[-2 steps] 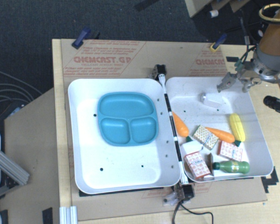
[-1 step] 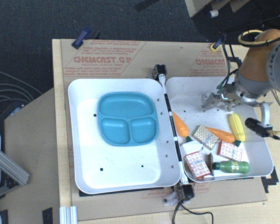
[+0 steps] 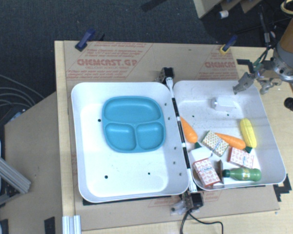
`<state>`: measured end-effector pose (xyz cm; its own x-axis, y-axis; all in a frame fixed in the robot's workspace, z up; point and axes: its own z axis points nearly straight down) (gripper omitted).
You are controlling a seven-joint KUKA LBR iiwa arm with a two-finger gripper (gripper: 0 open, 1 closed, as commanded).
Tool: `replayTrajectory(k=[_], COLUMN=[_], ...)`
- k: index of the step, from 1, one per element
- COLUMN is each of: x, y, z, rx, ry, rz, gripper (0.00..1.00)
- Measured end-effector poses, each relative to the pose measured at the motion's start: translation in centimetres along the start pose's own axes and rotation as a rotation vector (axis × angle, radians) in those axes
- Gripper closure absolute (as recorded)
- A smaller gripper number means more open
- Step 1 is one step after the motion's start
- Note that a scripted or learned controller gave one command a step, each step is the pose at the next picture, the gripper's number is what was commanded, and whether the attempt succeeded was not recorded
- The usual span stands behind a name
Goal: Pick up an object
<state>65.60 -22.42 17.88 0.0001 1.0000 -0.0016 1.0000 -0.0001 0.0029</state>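
— Gripper (image 3: 252, 81) status?
— Hanging over the far right corner of the right bin (image 3: 271, 130), fingers spread, nothing between them.

— Contents of that bin?
— Clustered at the near end: two carrots (image 3: 188, 129) (image 3: 231, 140), corn cob (image 3: 248, 132), green bottle (image 3: 241, 174), checkered box (image 3: 215, 143), two red-and-white cartons (image 3: 205, 172) (image 3: 240, 157). All well apart from the gripper.

— Left bin (image 3: 85, 130)?
— Holding a blue divided tray (image 3: 134, 123), lying flat toward the far half.
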Motion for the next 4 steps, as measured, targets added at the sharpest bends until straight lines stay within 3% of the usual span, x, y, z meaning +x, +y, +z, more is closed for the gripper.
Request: replayTrajectory(k=[1, 2, 3, 4], x=[0.5, 0.4, 4.1, 4.1], y=[1.3, 1.4, -5.8, -5.9], z=[7.6, 6.5, -1.7, -1.6], rx=[-0.001, -0.009, 0.002, 0.004], ry=[0.01, 0.005, 0.002, 0.003], rz=[-0.004, -0.005, -0.001, -0.001], gripper=[0.0, 1.0, 1.0, 0.0])
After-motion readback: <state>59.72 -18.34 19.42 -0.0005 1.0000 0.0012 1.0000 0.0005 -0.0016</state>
